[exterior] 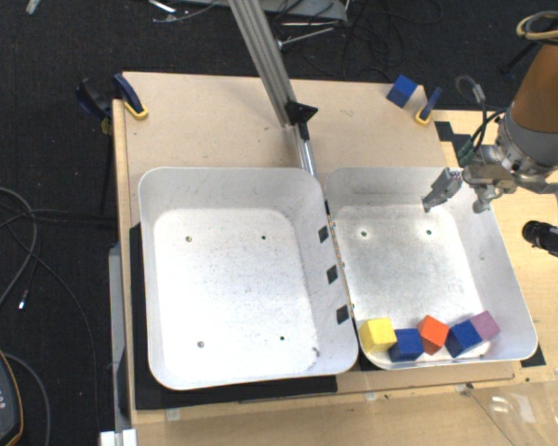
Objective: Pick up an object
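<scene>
— Blocks: where, any writing?
— No writing readable. Yellow block (378, 332), blue block (406, 343), orange block (433, 332), another blue (463, 337) and purple block (484, 324) crowd the right bin (400, 258) near edge.
— End effector (458, 193)?
— Fingers apart, clasping nothing, above that bin's far right corner.

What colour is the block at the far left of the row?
Yellow block, clearest in the camera view, in the right bin.

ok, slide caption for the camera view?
Open hand above right bin; five blocks along its near edge.
</scene>
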Robot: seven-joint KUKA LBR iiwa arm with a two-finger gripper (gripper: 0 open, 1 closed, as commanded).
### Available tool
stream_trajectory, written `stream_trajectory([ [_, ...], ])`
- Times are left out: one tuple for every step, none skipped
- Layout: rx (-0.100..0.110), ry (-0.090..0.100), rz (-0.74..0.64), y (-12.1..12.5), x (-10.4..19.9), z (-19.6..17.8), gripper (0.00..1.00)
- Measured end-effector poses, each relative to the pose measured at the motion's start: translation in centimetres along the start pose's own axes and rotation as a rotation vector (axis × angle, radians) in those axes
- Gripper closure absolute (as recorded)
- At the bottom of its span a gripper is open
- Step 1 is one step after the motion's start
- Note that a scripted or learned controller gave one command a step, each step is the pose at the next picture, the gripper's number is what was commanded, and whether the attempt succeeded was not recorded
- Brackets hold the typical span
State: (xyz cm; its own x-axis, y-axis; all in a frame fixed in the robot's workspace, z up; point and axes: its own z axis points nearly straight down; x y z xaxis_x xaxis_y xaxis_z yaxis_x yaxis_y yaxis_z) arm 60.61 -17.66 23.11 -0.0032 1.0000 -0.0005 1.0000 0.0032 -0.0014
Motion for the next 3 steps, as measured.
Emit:
stream_trajectory([
  [0.006,0.003,-0.001,0.0,3.7,13.2,0.0],
  [0.002,0.002,0.003,-5.1,7.0,13.6,0.0],
  [-0.006,0.001,-0.001,-11.6,10.8,3.2,0.0],
])
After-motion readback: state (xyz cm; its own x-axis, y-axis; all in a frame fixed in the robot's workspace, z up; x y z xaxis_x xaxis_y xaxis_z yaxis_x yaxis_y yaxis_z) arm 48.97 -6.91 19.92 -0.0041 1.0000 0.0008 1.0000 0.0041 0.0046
